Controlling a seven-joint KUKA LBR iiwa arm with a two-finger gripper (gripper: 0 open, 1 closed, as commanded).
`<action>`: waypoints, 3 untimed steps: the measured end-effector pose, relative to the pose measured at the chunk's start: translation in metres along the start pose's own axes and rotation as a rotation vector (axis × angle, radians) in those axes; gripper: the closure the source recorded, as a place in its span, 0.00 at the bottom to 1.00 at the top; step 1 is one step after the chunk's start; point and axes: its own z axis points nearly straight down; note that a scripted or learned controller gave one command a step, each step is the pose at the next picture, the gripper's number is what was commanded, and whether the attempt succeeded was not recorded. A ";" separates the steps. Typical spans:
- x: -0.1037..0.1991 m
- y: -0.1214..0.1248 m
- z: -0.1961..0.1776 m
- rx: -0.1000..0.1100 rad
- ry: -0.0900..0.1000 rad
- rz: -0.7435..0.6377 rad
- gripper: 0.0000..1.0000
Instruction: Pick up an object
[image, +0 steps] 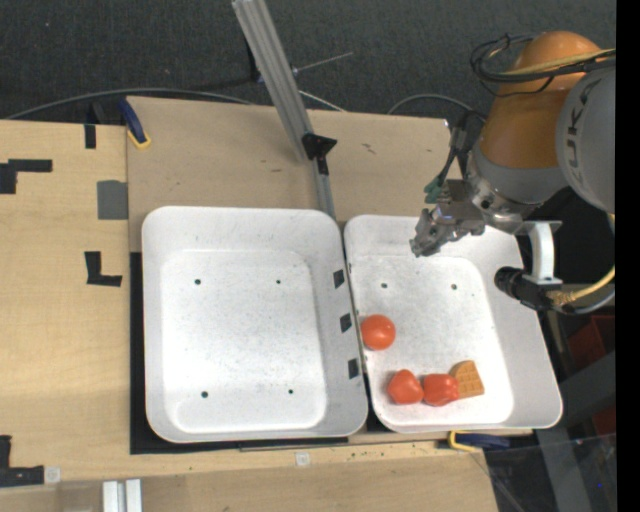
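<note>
pick: not begun | pincer: grip state unreadable, nothing seen held | orange ball: below pincer, ungrasped

A light wooden bench top fills most of the scene, with black tape marks on its left part and a grey patch near them. Behind the far edge lies a dark carpet floor, where thin cables run. A grey metal pole rises at a slant from the far middle. A blue and yellow clamp sits at the far left edge. The light is even, with soft shadows.
</note>
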 end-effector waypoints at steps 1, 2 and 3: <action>0.047 -0.008 0.001 -0.001 0.001 -0.001 1.00; 0.096 -0.020 0.022 0.002 0.000 -0.001 1.00; 0.156 -0.025 0.021 -0.001 0.001 -0.003 1.00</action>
